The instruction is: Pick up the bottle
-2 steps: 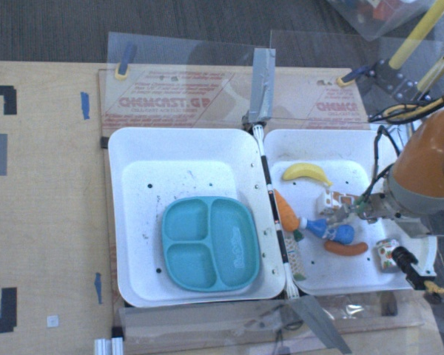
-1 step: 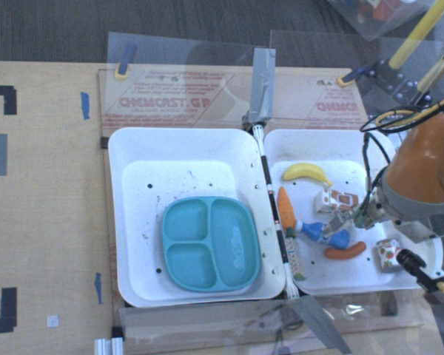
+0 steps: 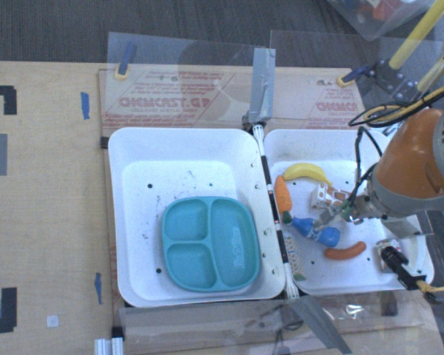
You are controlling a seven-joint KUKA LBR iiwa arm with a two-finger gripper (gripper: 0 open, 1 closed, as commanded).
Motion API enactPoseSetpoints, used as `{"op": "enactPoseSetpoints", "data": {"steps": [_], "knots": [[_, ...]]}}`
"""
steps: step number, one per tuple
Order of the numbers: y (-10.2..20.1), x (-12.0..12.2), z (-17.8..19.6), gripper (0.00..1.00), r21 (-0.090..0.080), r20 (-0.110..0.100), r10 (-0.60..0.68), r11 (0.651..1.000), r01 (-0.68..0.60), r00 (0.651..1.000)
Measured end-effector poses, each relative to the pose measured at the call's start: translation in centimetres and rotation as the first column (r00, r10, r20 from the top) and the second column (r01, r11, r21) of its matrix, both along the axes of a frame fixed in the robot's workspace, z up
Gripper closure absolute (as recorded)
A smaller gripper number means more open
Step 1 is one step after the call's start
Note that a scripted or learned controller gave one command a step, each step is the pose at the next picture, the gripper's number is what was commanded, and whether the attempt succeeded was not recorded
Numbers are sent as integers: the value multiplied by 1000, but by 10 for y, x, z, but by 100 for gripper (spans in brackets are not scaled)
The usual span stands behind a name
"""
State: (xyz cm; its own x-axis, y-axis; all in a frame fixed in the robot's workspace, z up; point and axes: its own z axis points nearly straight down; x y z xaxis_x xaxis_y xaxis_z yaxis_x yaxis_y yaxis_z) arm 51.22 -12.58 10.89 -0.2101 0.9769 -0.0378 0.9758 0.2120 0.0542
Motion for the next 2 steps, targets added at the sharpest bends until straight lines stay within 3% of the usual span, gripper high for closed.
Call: {"op": "enactPoseSetpoints", "data": {"steps": [1, 2], "knots": [[6, 3, 0, 0, -1, 0, 37, 999, -37, 999], [11, 3, 1, 0, -16, -2, 190, 982, -190, 982]]}}
